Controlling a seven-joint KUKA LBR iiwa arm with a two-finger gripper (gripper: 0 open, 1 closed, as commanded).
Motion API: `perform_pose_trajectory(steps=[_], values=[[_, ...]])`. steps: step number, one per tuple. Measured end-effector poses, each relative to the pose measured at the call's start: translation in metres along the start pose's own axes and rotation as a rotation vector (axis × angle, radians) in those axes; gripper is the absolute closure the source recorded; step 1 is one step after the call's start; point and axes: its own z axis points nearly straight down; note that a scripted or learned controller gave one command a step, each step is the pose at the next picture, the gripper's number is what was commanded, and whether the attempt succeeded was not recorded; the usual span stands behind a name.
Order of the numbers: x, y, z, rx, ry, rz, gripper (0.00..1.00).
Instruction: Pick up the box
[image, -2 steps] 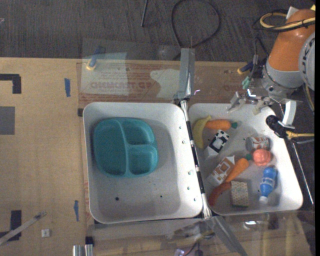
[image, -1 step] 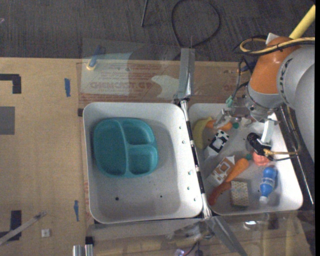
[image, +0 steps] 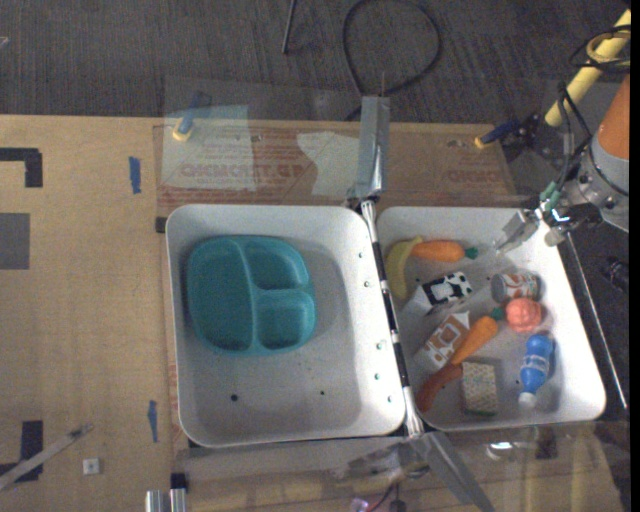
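Observation:
A small black-and-white patterned box (image: 446, 289) lies in the upper middle of the right bin (image: 585, 385). A white and orange carton (image: 443, 342) lies just below it, and a tan, box-shaped block (image: 480, 388) rests near the bin's front. My gripper (image: 532, 235) hovers over the bin's upper right corner, to the right of and above the patterned box. It is open and holds nothing.
Crowded around the boxes are a banana (image: 400, 264), two carrots (image: 437, 250) (image: 476, 339), a can (image: 515, 286), a pink-orange ball (image: 523, 315), a blue bottle (image: 536, 366) and a reddish sausage (image: 438, 387). The left bin (image: 200, 400) holds a teal divided plate (image: 250, 293).

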Motion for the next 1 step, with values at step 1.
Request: perform_pose_trajectory(steps=[1], values=[[-0.0583,-0.0353,-0.1748,0.000,-0.001,0.097,0.00]])
